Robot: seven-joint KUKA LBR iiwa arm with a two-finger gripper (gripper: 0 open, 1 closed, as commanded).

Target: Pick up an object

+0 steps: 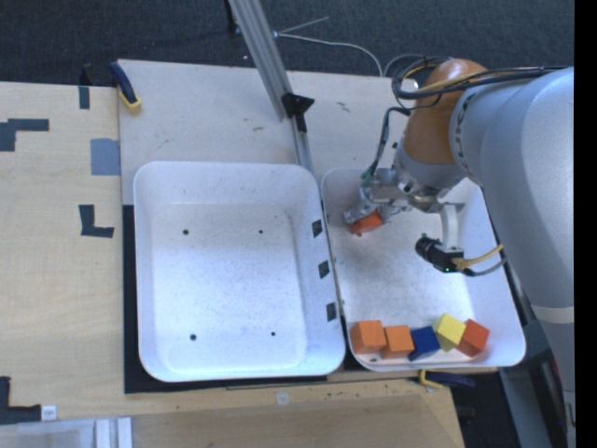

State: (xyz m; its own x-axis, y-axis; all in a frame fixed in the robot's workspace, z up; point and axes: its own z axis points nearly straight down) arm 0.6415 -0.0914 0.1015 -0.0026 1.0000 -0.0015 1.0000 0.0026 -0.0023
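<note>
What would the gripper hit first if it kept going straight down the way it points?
The gripper points down into the right bin, with an orange block at its fingertips. Going straight on, it would probably meet that bin's white floor just under the block, though its height above the floor is unclear.

Two shallow white plastic bins sit side by side on the pale wooden surface (pixel 56 278): the left bin (pixel 149 278) and, touching its edge, the right bin (pixel 485 241). Along the right bin's near wall five small blocks lie in a row: an orange cube (pixel 368 334), a second orange cube (pixel 398 341), a blue block (pixel 423 343), a yellow cube (pixel 451 329) and a red-orange cube (pixel 474 337). The tool (pixel 366 216) is over the right bin's far left corner with a small orange block (pixel 367 221) at its tip. A slanted metal rail (pixel 264 45) rises behind the bins.
</note>
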